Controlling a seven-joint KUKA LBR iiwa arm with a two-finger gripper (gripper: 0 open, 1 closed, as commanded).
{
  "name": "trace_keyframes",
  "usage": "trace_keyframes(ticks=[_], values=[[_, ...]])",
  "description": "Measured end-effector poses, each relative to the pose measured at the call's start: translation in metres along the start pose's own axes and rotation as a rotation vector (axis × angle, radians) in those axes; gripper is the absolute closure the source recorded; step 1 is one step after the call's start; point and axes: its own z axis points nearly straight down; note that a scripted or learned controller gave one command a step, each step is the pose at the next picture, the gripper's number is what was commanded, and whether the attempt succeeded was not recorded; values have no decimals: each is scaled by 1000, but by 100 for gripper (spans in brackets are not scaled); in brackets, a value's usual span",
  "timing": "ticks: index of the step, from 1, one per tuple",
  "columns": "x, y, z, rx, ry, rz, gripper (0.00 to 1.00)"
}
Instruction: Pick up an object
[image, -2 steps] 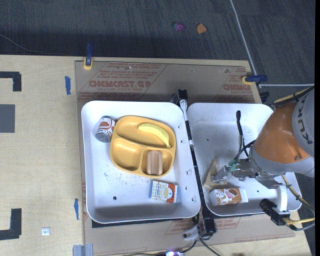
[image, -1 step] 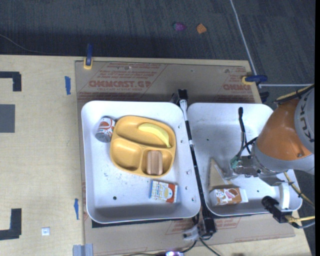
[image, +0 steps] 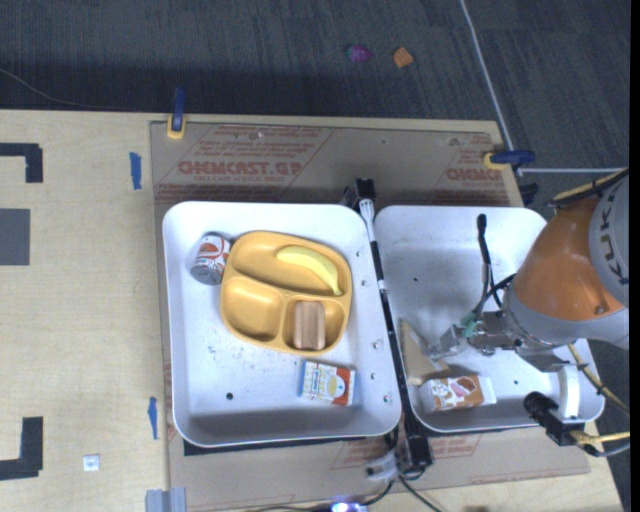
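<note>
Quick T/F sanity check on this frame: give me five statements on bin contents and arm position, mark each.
1. The yellow tray lies in the left bin. True.
2. The banana lies in the right bin. False: it lies in a compartment of the yellow tray, in the left bin.
3. A crushed can lies by the tray's upper left edge. True.
4. The arm reaches over the left bin. False: the arm is over the right bin, with the gripper low above its floor.
5. A small brown carton lies in the right bin near its front edge, below the gripper in the view. True.
</note>
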Motion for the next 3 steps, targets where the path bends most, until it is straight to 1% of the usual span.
trace_keyframes(ticks=[1,2,3], values=[[7,-2,11,9,8,-2,0],[4,0,0,-1,0,0,100],[4,0,0,-1,0,0,0]])
